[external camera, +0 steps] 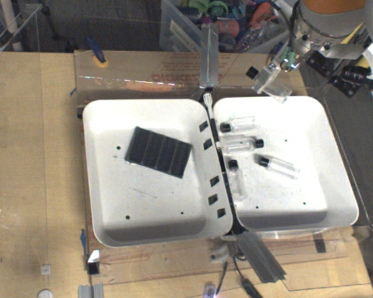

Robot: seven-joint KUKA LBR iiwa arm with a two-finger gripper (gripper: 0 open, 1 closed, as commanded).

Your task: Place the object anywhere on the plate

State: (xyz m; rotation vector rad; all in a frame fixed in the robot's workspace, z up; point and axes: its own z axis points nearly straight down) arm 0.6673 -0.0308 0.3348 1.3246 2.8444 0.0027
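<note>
Two-finger gripper (275, 79) pinches a clear plastic vial (271, 83) by its black cap. Dark ribbed rectangular plate (158, 152) sits far left-below it; four clear black-capped vials (239, 144) below.

You are looking at a robotics lab: a wooden table (31, 166) carries two shallow white bins (105, 228) screwed side by side, cables (236, 278) trail below, and a clear crate of colourful toys (224, 11) stands behind.
</note>
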